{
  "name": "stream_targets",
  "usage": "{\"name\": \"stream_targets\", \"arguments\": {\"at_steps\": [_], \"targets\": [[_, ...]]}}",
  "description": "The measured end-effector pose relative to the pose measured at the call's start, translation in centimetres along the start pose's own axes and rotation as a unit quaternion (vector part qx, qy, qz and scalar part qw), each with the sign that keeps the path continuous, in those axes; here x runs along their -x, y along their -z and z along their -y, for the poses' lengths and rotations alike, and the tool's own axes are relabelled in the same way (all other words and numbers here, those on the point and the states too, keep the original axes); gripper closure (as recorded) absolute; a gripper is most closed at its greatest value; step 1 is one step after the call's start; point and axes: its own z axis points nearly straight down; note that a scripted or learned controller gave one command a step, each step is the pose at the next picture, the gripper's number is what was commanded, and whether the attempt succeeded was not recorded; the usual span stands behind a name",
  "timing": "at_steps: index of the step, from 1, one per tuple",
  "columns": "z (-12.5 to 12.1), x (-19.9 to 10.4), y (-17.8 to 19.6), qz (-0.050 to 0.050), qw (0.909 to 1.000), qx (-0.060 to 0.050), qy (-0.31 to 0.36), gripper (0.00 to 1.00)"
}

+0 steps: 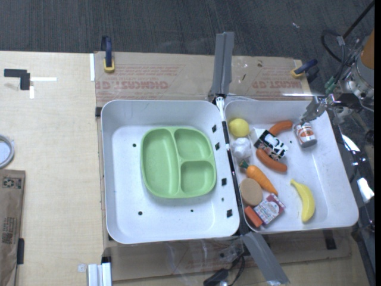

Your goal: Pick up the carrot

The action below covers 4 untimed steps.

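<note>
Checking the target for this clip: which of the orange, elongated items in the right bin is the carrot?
The carrot is the tapered one with a green stub, beside the tan disc. The other two are sausages with rounded ends.

Claw (312,111) low at right, arm reaching from right.

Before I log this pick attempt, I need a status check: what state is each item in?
carrot: lying flat in the right bin, untouched.
banana: lying flat, near the front.
lemon: resting at the bin's back left.
small can: under the end effector.
green divided plate: flat in the left bin.
</note>
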Motion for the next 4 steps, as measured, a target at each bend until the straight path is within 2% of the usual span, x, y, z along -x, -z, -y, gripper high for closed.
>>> {"name": "stream_targets", "arguments": {"at_steps": [1,2,3,4], "targets": [[2.5,-7.3,-13.4,0.000,0.9979,-0.001,-0.064,0.00],[6.7,-8.1,-14.4,-0.001,0.9990,0.000,-0.045,0.00],[5.6,-6.5,-15.6,-0.001,0.9983,0.013,0.057,0.00],[9.3,-7.4,-16.8,-0.001,1.0000,0.000,0.003,0.00]]}}
